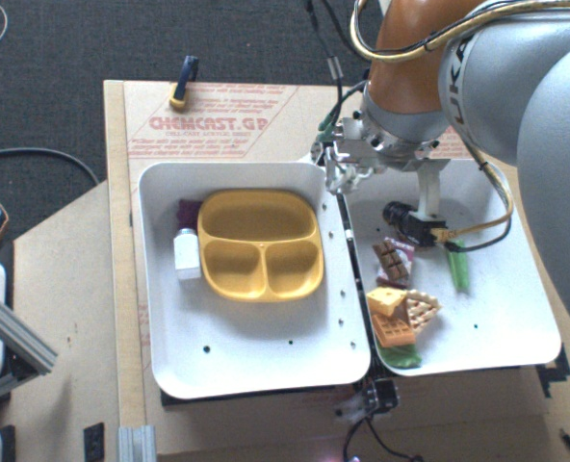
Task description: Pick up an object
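Observation:
My gripper (pixel 340 173) hangs over the far end of the rim between the two bins, below the orange wrist band. Nothing shows in its grasp. In the right bin (pixel 497 340) a brown chocolate bar (pixel 392 261) lies near the left wall. In front of it are a yellow cheese wedge (pixel 385 302), a waffle piece (pixel 418 307), an orange block (pixel 395 332) and a green leaf (pixel 401 357). A green bean-like pod (pixel 457 268) lies to the right of the chocolate.
The left bin (pixel 256 349) holds a yellow divided plate (pixel 260 243), with a small white bottle (pixel 187 253) and a purple item (pixel 188 210) at its left. A blue and yellow tool (pixel 183 83) lies on the cardboard behind the bins.

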You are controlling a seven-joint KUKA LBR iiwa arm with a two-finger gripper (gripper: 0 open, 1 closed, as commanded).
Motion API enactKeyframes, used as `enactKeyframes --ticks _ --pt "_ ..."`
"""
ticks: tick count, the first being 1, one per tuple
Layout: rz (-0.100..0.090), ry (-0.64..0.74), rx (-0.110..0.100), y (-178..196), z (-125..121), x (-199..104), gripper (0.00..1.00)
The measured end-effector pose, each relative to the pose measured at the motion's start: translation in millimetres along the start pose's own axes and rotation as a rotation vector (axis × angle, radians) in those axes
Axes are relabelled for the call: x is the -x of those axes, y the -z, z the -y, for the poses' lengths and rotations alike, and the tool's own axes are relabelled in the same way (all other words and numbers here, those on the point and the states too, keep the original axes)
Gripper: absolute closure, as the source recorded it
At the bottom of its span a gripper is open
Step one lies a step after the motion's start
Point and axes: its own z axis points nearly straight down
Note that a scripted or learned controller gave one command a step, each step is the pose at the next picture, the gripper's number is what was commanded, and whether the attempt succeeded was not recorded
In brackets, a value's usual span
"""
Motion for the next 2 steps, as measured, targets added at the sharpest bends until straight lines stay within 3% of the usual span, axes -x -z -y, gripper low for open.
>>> enactKeyframes --ticks 1,2 --pt "-0.001 -0.003 -0.005 9.8 13.3 3.7 1.0" --pt "0.0 -0.001 -0.007 -9.3 5.5 -2.4 1.0"
